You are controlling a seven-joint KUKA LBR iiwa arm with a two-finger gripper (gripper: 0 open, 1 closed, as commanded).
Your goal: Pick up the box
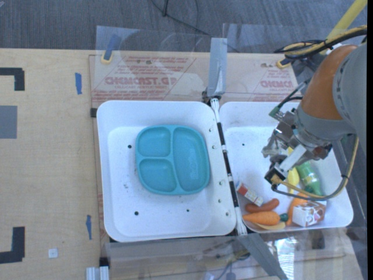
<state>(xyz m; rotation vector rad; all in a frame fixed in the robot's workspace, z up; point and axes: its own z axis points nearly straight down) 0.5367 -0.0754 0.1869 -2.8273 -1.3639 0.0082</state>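
1. The wooden bench point(46, 174) fills the left and middle of the frame, with the two bins set on it right of centre.
2. The left bin point(116, 214) sits at the centre; the right bin point(250, 124) touches it along their shared edge.
3. The grey arm point(329, 92), with its orange band, enters from the upper right and hangs over the right bin.
4. A teal divided plate point(173, 159) lies flat in the middle of the left bin.
5. The gripper point(275, 150) is over the middle of the right bin, above and left of the clutter there. Whether it is spread or closed cannot be told, and nothing shows in its hold.
6. The box point(307, 214), white with orange print, lies in the lower right corner of the right bin, well below the gripper.
7. A green bottle point(310, 179) and a yellow item point(293, 177) lie just above the box.
8. A carrot point(262, 218) and a sausage point(266, 205) lie side by side at the bin's lower edge, left of the box.
9. A small red and white packet point(244, 190) lies near the left wall, just above the sausage.
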